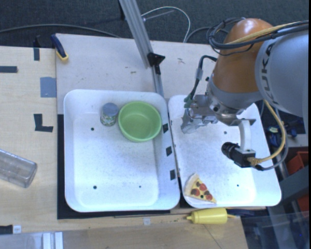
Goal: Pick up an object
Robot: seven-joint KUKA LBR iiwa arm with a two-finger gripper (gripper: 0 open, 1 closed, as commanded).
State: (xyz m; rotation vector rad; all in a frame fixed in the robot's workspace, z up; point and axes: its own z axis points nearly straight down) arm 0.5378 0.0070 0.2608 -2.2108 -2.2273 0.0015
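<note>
In the left bin (78,191), far side, a small can (109,114) touches a green bowl (140,121). The gripper (189,124) hangs over the right bin (264,191), far-left corner; its spread can't be made out. A pizza slice (199,189) lies near-left.

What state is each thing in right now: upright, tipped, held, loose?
Green bowl: upright in the left bin, mouth up.
Small can: standing beside the bowl.
Pizza slice toy: flat in the right bin, not held.
Yellow bottle: lying on its side outside the bins.
Gripper: above the right bin, holding nothing visible.
</note>
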